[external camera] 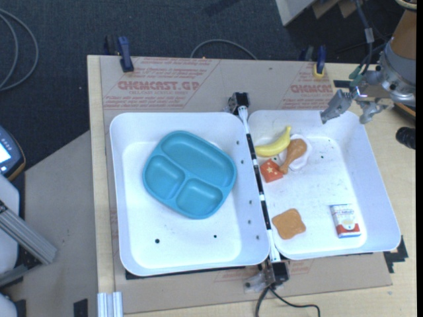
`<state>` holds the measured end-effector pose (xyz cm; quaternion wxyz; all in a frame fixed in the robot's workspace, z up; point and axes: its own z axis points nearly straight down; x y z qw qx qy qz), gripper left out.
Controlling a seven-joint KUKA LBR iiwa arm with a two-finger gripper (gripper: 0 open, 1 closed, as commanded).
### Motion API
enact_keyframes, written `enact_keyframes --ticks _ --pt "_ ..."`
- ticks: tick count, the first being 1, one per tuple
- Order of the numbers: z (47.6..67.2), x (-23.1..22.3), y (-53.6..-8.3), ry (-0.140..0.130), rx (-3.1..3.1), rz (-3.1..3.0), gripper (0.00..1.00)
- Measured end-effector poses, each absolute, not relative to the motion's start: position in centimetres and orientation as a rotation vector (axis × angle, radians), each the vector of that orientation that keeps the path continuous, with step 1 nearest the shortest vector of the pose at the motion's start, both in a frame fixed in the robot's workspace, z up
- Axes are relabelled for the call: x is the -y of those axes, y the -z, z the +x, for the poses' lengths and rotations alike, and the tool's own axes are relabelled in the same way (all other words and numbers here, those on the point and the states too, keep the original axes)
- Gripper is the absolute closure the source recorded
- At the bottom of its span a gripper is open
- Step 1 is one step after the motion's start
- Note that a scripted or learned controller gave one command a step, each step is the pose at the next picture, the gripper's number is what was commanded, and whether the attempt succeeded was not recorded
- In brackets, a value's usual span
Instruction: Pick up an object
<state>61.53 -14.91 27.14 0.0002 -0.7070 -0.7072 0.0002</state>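
Tool (349, 109) at upper right of frame, over top rim of right bin (377, 197), fingers spread, nothing between them. Banana (273, 144), drumstick (294, 153), red toy piece (271, 171) clustered in bin's upper left. Brown bread slice (289, 223) and small carton (345, 220) lower down. Blue divided plate (190, 174) in left bin (132, 197).

Arm (404, 51) cut off at right edge above wrist. Label on small carton (346, 219) too small to read. Drumstick (293, 153) partly hiding white item beneath; identity unclear.
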Motion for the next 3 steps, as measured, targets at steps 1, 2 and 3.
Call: enact_keyframes --ticks 1,2,3 --pt "64.0 10.2 -15.6 -0.007 2.22 -2.209 0.0" --pt "64.5 11.7 -10.2 -0.002 2.218 -2.223 0.0" --pt "65.1 12.0 -9.3 0.021 2.227 -2.226 0.0"
